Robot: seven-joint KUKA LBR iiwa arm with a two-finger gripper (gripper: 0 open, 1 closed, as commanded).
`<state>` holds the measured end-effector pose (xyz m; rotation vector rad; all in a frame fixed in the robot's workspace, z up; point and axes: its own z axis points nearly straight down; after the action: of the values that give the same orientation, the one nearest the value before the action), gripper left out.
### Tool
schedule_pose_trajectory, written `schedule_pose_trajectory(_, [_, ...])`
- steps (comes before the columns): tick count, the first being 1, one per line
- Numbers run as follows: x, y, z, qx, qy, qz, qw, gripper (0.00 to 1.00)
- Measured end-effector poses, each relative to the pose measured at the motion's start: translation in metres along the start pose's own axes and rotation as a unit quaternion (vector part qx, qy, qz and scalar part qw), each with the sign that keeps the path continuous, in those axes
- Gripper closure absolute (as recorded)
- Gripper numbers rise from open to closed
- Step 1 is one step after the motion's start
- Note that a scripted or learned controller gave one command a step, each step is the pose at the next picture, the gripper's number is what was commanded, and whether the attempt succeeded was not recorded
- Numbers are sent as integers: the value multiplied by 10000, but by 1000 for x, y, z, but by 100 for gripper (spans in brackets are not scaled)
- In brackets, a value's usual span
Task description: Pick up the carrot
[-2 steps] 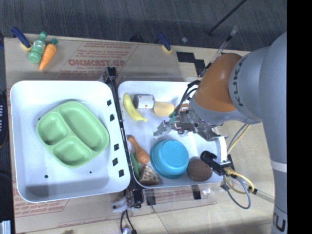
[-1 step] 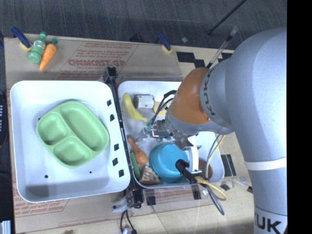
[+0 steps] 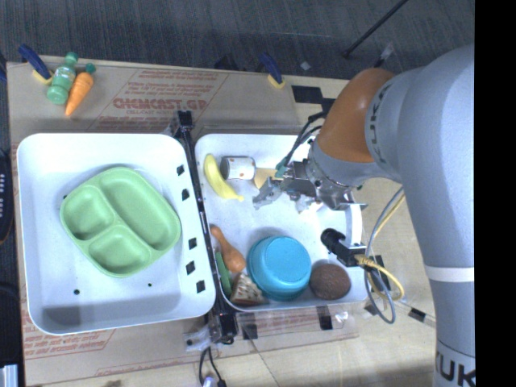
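Note:
An orange carrot [image 3: 228,252] lies slanted at the left wall of the right bin [image 3: 339,147], just left of a blue bowl [image 3: 279,266]. A second orange carrot [image 3: 78,92] lies outside the bins on the cardboard at the top left. My gripper [image 3: 280,201] hangs over the middle of the right bin, up and to the right of the bin's carrot and apart from it. Its fingers [image 3: 261,199] are spread open with nothing between them.
The right bin also holds a yellow banana [image 3: 219,177], a small white can [image 3: 239,168], a brown round fruit [image 3: 330,280] and a wedge-shaped item [image 3: 246,293] at the front. A green divided plate [image 3: 121,218] lies in the left bin [image 3: 36,168]. A green bottle [image 3: 60,81] lies beside the outer carrot.

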<state>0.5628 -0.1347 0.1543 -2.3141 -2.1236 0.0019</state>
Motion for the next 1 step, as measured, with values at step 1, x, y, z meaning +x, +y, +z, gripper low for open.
schedule_pose_trajectory(1, [35, -37, 42, -166, -40, 912, 9957, 0])
